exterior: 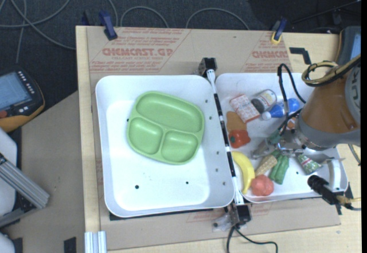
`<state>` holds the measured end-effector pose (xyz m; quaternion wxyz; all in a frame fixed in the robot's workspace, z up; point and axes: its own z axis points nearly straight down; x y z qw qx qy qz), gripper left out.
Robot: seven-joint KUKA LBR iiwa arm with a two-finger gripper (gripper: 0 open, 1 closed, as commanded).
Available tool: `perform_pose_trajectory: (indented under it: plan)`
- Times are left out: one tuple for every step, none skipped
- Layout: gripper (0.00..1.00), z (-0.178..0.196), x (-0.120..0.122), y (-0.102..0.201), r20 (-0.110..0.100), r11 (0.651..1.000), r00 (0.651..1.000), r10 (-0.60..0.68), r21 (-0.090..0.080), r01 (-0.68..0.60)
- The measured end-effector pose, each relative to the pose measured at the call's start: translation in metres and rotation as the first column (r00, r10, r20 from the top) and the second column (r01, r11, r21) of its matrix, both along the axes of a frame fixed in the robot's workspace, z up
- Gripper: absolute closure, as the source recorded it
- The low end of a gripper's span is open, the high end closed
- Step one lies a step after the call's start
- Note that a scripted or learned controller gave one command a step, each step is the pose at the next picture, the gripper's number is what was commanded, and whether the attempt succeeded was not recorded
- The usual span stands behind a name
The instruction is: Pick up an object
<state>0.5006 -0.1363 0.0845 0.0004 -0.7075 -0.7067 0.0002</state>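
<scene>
The right bin point(241, 82) holds a heap of small items: a yellow banana point(245, 169), a red tomato point(262, 185), a green vegetable point(280, 169), a corn cob point(266, 163), a red pepper point(238, 137), a red-and-white packet point(246, 108), a small can point(265, 98) and a blue object point(285, 108). My gripper point(280, 143) is low in this bin, amid the pile just above the corn and the green vegetable. The grey arm and orange band point(330, 111) cover the bin's right part.
The left bin point(114, 177) holds a green three-compartment plate point(166, 127) in its upper middle. A black clip point(207, 66) sits at the top of the divider between bins. Cables loop over the arm at the right.
</scene>
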Motion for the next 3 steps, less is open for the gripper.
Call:
perform_pose_trajectory:
  plan:
    - [0.0, 0.0, -0.022, 0.001, -0.001, 1.0, 1.0, 0.001, 0.001, -0.001]
    - [1.0, 0.009, -0.021, 0.002, 0.001, 1.0, 1.0, -0.001, 0.001, 0.001]
    - [1.0, 0.1, 0.035, 0.085, 0.002, 1.0, 1.0, 0.003, 0.001, -0.003]
